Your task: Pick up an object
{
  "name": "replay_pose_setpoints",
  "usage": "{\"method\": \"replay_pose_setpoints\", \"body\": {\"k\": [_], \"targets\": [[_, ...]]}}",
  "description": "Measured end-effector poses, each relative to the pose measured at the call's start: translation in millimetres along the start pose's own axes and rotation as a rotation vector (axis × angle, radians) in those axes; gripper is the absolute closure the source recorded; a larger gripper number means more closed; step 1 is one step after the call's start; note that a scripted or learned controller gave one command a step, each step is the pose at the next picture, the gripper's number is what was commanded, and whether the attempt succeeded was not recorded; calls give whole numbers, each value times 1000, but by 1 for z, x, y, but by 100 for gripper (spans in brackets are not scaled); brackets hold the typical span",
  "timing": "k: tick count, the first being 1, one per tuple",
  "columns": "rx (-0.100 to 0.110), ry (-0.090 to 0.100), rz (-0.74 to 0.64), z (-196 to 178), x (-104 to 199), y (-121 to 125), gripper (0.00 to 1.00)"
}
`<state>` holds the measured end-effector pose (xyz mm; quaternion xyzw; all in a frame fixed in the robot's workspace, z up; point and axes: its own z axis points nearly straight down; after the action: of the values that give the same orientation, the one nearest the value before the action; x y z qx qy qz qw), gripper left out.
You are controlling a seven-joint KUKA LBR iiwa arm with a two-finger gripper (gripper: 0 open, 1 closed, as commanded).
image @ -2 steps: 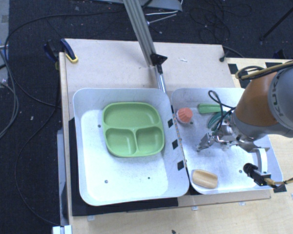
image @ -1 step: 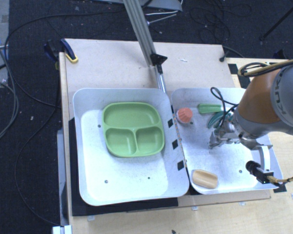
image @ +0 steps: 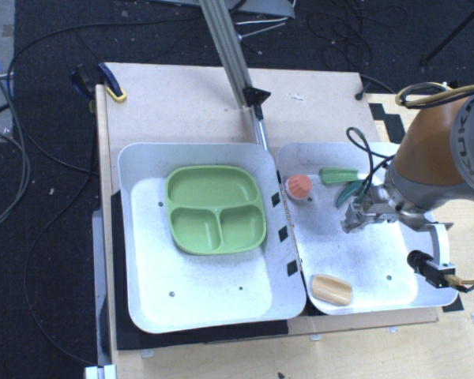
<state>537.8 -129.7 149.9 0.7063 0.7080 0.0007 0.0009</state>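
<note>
You have two white bins: the left bin [image: 142,290] holds a light green divided plate [image: 216,209]. In the right bin [image: 379,259], note a red-orange ball [image: 299,185] left of the grey metal gripper [image: 355,219], a green tool [image: 340,176] just above it, and a tan block [image: 332,290] below. Your arm [image: 438,152] reads orange-brown over grey. The bench [image: 189,105] is pale beige.

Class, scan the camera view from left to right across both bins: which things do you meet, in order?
Green divided plate → orange-red ball → tan block → tool.
</note>
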Motion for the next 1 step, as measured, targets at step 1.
{"method": "replay_pose_setpoints", "body": {"k": [1], "targets": [[-4, -2, 2, -57, -9, -3, 100]]}}
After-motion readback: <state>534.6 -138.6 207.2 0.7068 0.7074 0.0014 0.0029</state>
